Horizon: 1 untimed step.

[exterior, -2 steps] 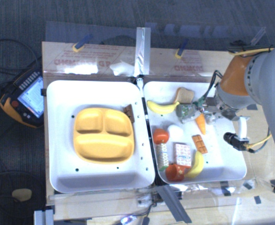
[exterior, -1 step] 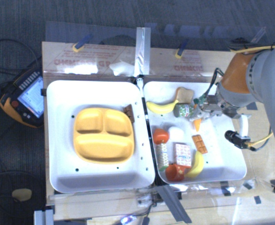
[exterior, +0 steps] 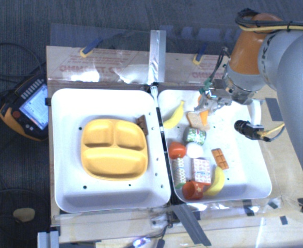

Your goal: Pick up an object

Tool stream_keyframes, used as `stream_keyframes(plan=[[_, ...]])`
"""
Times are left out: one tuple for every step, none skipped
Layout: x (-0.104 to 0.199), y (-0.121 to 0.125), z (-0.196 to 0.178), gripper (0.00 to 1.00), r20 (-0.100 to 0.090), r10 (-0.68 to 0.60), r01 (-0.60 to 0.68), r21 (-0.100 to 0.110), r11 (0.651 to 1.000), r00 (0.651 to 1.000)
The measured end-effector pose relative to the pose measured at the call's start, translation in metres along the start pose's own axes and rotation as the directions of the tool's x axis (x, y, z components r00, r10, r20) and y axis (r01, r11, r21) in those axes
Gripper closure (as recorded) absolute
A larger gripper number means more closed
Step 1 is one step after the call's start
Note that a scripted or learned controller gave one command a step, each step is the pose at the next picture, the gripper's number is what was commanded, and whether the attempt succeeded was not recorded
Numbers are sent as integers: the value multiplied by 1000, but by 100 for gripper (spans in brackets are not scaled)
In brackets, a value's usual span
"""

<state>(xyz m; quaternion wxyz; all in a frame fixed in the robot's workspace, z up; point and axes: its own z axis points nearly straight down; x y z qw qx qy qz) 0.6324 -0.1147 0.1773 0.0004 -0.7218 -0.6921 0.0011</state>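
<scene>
My gripper (exterior: 209,98) hangs over the back of the right bin (exterior: 254,164), under the grey wrist with the orange band. Just below it lie a small orange piece (exterior: 204,117) and a tan slice of bread (exterior: 194,119); whether the orange piece is touched or held is unclear. A yellow banana (exterior: 174,114) lies to the left, by the divider. Further forward are a green can (exterior: 195,136), a red tomato (exterior: 177,150), a white egg (exterior: 195,150), an orange wafer (exterior: 220,158), a small carton (exterior: 201,170), a second banana (exterior: 217,182) and a red fruit (exterior: 191,190).
The left bin (exterior: 68,190) holds a yellow divided plate (exterior: 114,149) with a small brown piece (exterior: 142,122) at its back right corner. A black fitting (exterior: 246,128) on the arm overhangs the right bin's right side. A handheld pendant (exterior: 30,110) lies left of the bench.
</scene>
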Motion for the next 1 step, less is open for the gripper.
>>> stream_keyframes(plan=[[-38, 8, -67, 100, 2, -74, 74, -1, 997, 997]])
